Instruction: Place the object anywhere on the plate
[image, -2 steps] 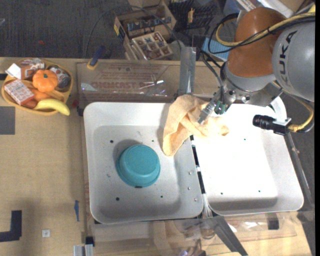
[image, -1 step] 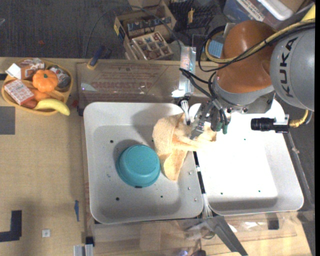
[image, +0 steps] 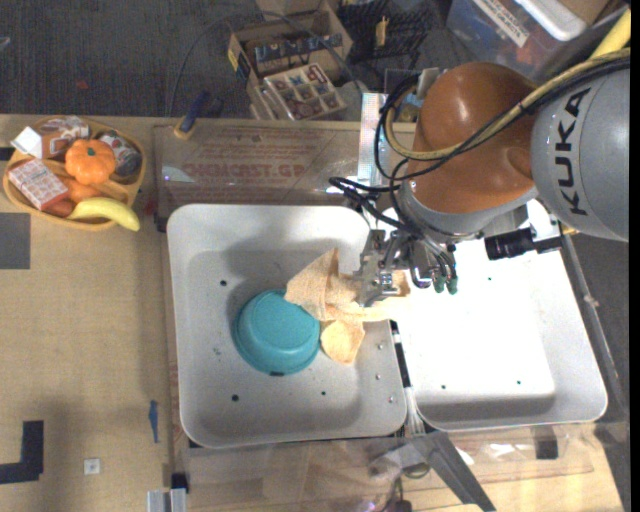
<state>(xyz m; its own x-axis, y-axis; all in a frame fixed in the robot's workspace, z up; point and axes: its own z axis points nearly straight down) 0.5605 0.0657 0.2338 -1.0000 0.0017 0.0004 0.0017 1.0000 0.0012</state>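
Note:
A teal round plate (image: 277, 333) lies in the middle of the left bin (image: 200, 260). A pale yellow-tan cloth (image: 318, 290) sits crumpled against the plate's right edge, and a fold of it (image: 343, 343) reaches down beside the plate. My gripper (image: 375, 287) hangs from the grey and orange arm over the right end of the cloth, near the wall between the two bins. The cloth rises toward the gripper, and the wrist hides where the two meet.
The right bin (image: 500, 360) lies under the arm. A yellow dish of toy fruit (image: 75, 178) stands on the bench at the far left. A clear-fronted box (image: 255, 160) borders the left bin's far rim, with clutter behind it.

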